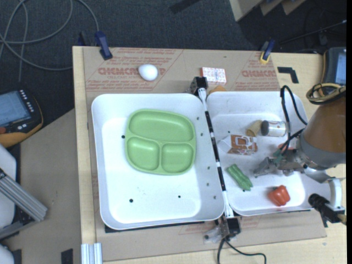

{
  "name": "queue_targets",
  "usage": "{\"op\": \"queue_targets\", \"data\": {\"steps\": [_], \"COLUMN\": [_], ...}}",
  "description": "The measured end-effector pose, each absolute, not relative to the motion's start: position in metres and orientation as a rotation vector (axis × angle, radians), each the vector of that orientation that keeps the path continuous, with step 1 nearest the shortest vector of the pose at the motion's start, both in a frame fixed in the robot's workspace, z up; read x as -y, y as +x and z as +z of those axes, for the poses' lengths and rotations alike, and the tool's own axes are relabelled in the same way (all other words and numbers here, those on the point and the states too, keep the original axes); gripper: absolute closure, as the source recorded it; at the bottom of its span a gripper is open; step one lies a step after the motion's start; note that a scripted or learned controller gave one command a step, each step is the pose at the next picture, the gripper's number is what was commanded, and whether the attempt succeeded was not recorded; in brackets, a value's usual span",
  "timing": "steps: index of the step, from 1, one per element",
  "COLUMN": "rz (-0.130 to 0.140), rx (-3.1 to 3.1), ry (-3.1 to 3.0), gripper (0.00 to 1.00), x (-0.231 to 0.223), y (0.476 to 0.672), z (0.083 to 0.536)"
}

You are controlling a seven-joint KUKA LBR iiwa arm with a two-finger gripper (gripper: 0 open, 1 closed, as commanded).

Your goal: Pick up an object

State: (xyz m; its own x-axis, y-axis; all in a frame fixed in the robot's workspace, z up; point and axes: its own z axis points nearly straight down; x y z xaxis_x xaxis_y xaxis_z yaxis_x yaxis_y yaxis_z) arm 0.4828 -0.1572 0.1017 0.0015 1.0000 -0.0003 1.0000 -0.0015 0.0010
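Note:
The right bin [291, 100] holds a green pod-shaped toy [240, 177], a red pepper-like toy [279, 194], a flat white and orange packet [242, 143] and a small tan and grey bottle [267, 128]. My gripper [263, 168] hangs low in this bin, pointing left from the arm's orange band [329, 133]. Its tips sit just right of the green toy and below the packet. Nothing shows between its fingers.
The left bin [110, 191] bears a green three-compartment plate [160, 141]. On the cardboard behind the bins lie a white egg-like object [147, 71] and a small patterned box [214, 75]. Blue clamps [102, 44] hold the board's back edge. Black cables run over the right bin's rim.

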Motion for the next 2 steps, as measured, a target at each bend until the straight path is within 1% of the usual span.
{"op": "queue_targets", "data": {"steps": [1,2], "rz": [0.004,0.001], "rx": [-2.225,-2.222], "ry": [2.218,2.219], "gripper": [0.00,0.00], "x": [0.100,0.110], "y": [0.551,0.602], "z": [0.104,0.085]}}
